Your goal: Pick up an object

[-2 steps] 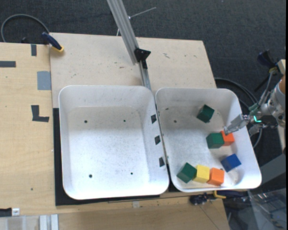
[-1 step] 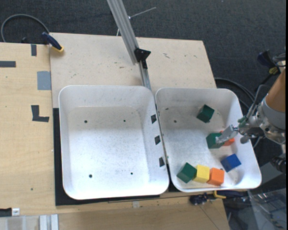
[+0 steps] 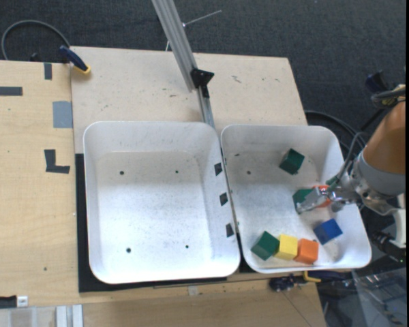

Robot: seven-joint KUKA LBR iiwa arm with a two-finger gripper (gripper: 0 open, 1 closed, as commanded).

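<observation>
Right bin (image 3: pixel 259 136): three green cubes (image 3: pixel 292 161), one yellow (image 3: pixel 287 246), one orange (image 3: pixel 307 251), one blue (image 3: pixel 327 231). Gripper (image 3: pixel 312 200) clamped on the middle green cube (image 3: pixel 302 197). Left bin (image 3: pixel 150 129) beside it.

You have one camera here, fixed above the table (image 3: pixel 27 155) and looking down at a slant, so the far side sits at the top of the frame and the near edge at the bottom. It stands far enough back to take in both white bins: the left bin (image 3: pixel 95 182) fills the centre and the right bin (image 3: pixel 327 142) sits right of centre. Dark floor (image 3: pixel 293 19) runs across the top. A metal pole (image 3: pixel 174 29) slants down from the upper middle. The arm (image 3: pixel 388 148) enters at the right edge.
</observation>
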